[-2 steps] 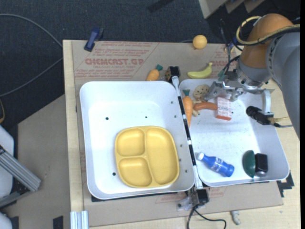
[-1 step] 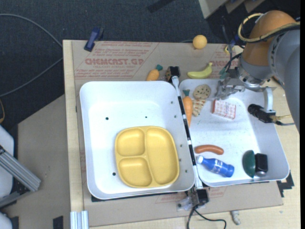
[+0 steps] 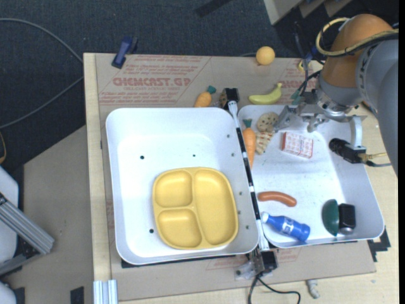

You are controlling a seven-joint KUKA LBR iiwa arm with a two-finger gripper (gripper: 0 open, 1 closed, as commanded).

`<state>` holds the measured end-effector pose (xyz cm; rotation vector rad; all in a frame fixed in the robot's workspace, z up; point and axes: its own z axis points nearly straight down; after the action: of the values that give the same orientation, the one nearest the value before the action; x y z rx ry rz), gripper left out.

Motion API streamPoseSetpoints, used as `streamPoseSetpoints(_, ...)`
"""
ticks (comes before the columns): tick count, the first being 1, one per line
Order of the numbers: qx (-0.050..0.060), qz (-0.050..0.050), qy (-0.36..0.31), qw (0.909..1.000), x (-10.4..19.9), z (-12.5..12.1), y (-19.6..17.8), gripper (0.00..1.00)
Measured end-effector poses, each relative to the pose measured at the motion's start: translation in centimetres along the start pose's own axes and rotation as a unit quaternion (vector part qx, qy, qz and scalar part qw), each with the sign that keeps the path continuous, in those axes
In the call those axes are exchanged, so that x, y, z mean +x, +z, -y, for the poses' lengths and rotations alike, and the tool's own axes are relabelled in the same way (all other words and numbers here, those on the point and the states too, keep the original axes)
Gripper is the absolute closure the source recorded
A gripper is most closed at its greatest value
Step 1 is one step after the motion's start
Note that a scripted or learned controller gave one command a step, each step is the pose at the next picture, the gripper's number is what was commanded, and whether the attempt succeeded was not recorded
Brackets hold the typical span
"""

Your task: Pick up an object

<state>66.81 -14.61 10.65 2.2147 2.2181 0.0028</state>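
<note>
Bench with two white bins; arm over the right bin point(image 3: 364, 189).
Camera view: gripper point(image 3: 302, 114) hangs at the bin's far edge, fingers spread, gripping nothing. Red-and-white packet point(image 3: 297, 145) lies flat just below the fingertips, towards the camera, long axis roughly left-right. Carrot point(image 3: 249, 145) lies leftward; sausage point(image 3: 277, 198), bottle point(image 3: 286, 227) nearer.

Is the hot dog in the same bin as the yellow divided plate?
No, the hot dog lies in the right bin, while the yellow divided plate sits in the left bin.

One fixed overhead camera — slanted down on both bins point(image 3: 126, 138).
</note>
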Motion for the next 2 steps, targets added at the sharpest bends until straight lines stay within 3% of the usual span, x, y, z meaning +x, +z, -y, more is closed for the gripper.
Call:
streamPoseSetpoints(1,0.004,-0.003,0.000,1.0000,6.3,10.7,-8.0,0.00)
streamPoseSetpoints(2,0.003,-0.001,0.001,1.0000,0.4,3.6,-1.8,0.00)
